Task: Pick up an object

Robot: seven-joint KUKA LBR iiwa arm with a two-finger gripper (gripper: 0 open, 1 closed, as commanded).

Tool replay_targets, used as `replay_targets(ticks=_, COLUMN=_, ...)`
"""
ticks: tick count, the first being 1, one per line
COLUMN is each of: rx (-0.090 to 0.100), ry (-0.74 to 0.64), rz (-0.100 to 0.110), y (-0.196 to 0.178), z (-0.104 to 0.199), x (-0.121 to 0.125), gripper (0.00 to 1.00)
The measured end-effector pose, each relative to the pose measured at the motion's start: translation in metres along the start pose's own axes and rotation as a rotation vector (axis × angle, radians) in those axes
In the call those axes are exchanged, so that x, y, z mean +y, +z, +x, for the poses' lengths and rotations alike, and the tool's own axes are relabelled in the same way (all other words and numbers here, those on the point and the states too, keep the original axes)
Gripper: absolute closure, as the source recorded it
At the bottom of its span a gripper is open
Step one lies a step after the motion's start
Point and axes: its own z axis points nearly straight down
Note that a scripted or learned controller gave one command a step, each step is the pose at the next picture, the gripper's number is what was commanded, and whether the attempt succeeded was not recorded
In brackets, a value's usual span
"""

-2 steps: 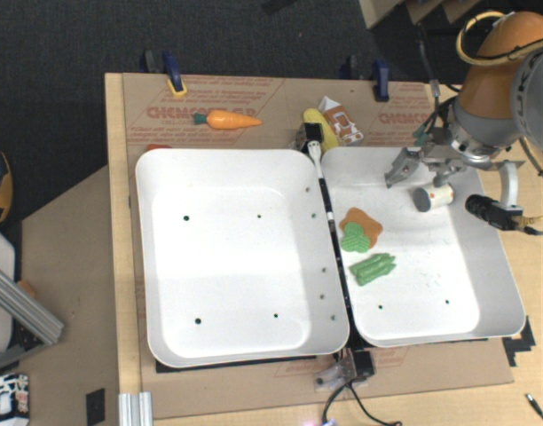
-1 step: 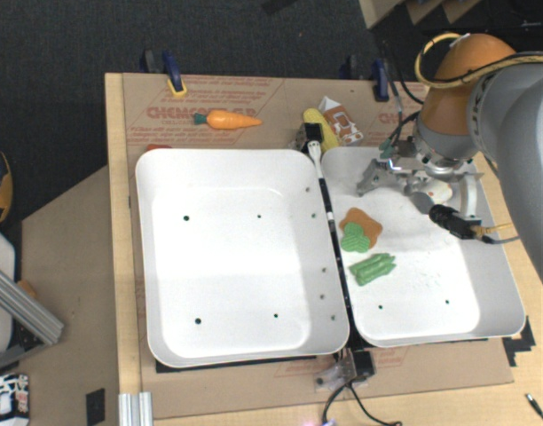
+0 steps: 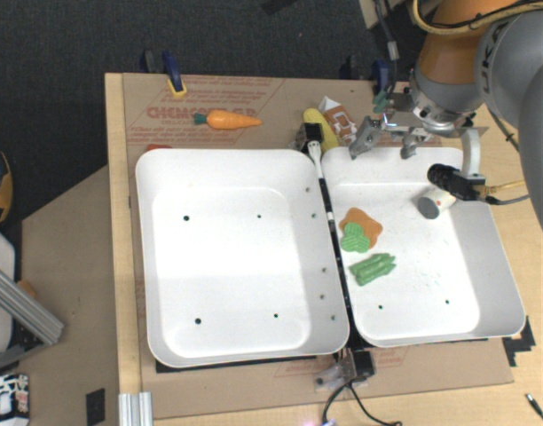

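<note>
I'm hovering the gripper [image 3: 389, 138], fingers spread and empty, over the right bin's [image 3: 484, 313] back edge; the green toy [image 3: 373, 267] is lying nearer the camera, long axis slanted.

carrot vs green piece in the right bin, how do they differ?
The carrot is orange with a green tip; the green piece is all green. The carrot lies on the cardboard behind the left bin; the green piece lies inside the right bin. Both are long and lie flat.

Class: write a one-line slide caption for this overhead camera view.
KUKA arm's gripper hovers over the right bin holding green and orange toys; toy carrot lies outside.
</note>
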Motion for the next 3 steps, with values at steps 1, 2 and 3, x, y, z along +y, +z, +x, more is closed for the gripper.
replay_targets(ticks=1, rx=-0.001, ry=0.003, rz=0.004, y=-0.005, z=-0.003, x=-0.001, gripper=1.00)
replay_targets(ticks=2, rx=0.000, ry=0.003, rz=0.009, y=0.006, z=0.025, x=-0.001, gripper=1.00)
replay_targets(ticks=3, rx=-0.002, ry=0.007, rz=0.004, y=-0.013, z=-0.045, x=-0.004, gripper=1.00)
